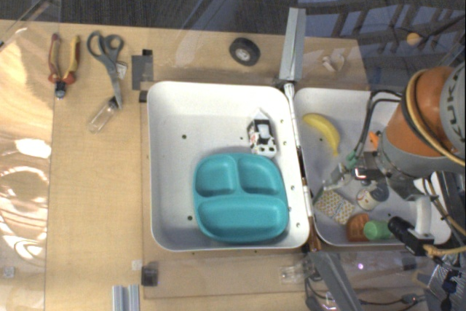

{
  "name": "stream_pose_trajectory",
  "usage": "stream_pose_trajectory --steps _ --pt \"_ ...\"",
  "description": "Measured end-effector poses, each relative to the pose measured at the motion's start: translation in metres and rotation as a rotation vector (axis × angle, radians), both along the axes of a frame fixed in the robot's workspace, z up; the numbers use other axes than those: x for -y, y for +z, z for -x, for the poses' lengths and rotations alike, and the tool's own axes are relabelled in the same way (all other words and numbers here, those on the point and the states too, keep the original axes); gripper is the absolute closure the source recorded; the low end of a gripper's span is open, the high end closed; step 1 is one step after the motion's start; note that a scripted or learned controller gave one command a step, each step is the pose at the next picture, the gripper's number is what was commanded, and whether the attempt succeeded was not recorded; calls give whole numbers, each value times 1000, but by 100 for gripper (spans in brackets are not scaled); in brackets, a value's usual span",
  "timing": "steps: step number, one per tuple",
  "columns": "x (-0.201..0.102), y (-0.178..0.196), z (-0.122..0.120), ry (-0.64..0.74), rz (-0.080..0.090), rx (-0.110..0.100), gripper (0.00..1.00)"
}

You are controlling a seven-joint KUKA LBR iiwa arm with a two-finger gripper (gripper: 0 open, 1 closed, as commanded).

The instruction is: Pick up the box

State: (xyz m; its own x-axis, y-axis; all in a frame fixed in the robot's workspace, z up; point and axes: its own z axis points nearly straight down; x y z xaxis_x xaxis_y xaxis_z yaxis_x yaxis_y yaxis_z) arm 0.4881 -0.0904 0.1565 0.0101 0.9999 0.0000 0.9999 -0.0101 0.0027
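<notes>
The box [334, 207] is a small flat pack with a speckled pattern, lying near the front left corner of the right bin [309, 100]. My gripper [354, 174] hangs low in that bin under the grey and orange arm [429, 120]. It is just behind and to the right of the box. Whether it touches the box is unclear. Part of the bin floor is hidden by the wrist.
A yellow banana [324, 132] lies at the back of the right bin. An orange and green toy [366, 229] sits at its front. The left bin [171, 164] holds a teal divided tray [240, 197] and a small black-and-white object [261, 138]. Scissors [109, 62], pliers [62, 63] and a tape roll [245, 51] lie on the bench.
</notes>
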Motion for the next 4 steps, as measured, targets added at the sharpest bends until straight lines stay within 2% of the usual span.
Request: stream_pose_trajectory --steps 1,2,3,4 --pt "3 -66 -5 129 3 17 0" --pt "-2 -66 -5 133 7 17 0" --pt "-1 -54 -8 134 11 27 100" --pt "-1 -54 -8 134 11 27 0"
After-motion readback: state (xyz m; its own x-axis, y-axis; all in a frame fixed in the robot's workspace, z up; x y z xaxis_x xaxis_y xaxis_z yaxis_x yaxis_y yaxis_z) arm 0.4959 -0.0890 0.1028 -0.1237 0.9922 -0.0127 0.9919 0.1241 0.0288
